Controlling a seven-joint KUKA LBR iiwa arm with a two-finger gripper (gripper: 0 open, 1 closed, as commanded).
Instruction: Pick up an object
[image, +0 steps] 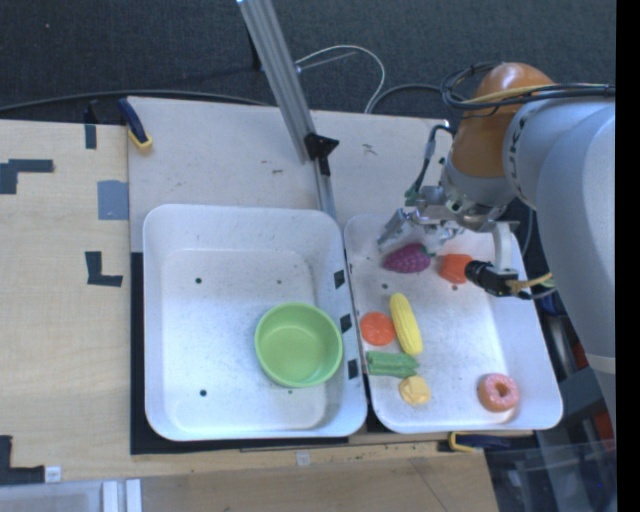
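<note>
On the bench (230, 150), the left bin (170, 240) holds a green bowl (297, 345). The right bin (525, 350) carries an orange round piece (377, 328), a yellow corn cob (405, 323), a green vegetable (391, 364), a small yellow piece (414, 390), a pink doughnut (497, 391), and a purple fruit (407, 260) near its far edge. The pincer (420, 232) hangs just above that purple fruit; whether it is open or closed I cannot tell.

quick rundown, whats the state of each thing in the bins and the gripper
green bowl: upright in left bin, nothing in it
purple fruit: lying in right bin, just under the gripper
red piece: lying beside purple fruit
corn: lying flat
orange round piece: flat, touching corn
green vegetable: lying flat
yellow piece: resting
donut: flat
</note>
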